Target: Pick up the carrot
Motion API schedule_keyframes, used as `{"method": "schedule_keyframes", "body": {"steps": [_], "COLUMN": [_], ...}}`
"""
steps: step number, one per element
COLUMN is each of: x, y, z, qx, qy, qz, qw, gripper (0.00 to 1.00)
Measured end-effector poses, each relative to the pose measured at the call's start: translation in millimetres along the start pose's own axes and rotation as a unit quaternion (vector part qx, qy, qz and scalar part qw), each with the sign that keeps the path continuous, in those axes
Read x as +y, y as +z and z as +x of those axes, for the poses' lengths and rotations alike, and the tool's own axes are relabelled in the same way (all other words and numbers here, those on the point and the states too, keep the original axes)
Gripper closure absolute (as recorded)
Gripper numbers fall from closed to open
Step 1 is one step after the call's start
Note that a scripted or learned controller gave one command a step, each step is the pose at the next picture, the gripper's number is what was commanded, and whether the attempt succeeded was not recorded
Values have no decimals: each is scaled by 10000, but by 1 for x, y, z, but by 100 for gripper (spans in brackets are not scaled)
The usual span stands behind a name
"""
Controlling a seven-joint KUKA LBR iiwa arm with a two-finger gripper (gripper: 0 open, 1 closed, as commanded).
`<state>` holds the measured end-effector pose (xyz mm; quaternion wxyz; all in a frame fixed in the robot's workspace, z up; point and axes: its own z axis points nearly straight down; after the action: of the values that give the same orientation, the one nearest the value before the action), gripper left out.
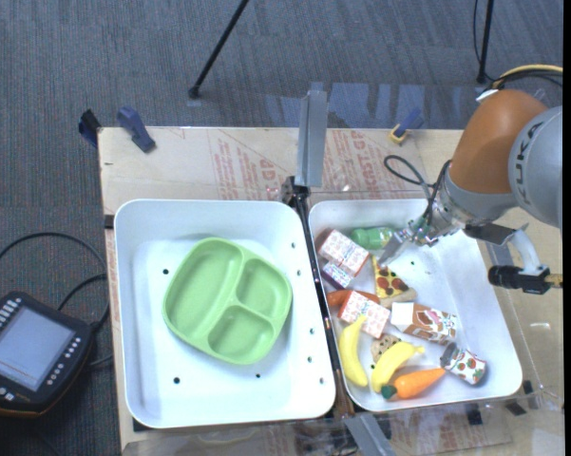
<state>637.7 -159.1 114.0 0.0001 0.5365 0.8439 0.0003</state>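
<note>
- Carrot lies at the front edge of the right bin, around 6 o'clock within it, just beside the yellow banana pieces.
- Its long axis runs nearly left to right with a slight tilt: the orange tip points toward 2 o'clock, the green leafy end toward 8 o'clock.
- The green end touches or nearly touches the lower banana; a second banana stands more upright at about 9 o'clock from the carrot.
- A small red-and-white packet sits just beside the carrot's tip, at about 2 o'clock from it.
- The gripper hangs over the back of the right bin, well apart from the carrot, at roughly 12 o'clock from it; I cannot tell how the jaws stand.
- Near the gripper lie a green bottle-like item, a pink-and-white carton and a pizza slice toy.
- The arm carries black lettering that reads "KU" at its right edge.
- Printing on the cartons is too small to read; red reversed lettering shows on the worktop sheet, unreadable.
- The left bin holds a green divided plate.
- A handheld pendant with a screen lies on the floor at 9 o'clock.
</note>
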Motion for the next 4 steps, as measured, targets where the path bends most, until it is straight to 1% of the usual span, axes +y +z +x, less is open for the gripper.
{"method": "schedule_keyframes", "body": {"steps": [1,2,3,4], "x": [15,17,-9,-28], "y": [22,13,-107,-218], "z": [18,19,16,-45], "qx": [-16,-14,-1,-3], "qy": [-319,-302,1960,3845], "qz": [24,-7,9,11], "qw": [9995,9995,9806,9231], "gripper": [0,100,100,100]}}
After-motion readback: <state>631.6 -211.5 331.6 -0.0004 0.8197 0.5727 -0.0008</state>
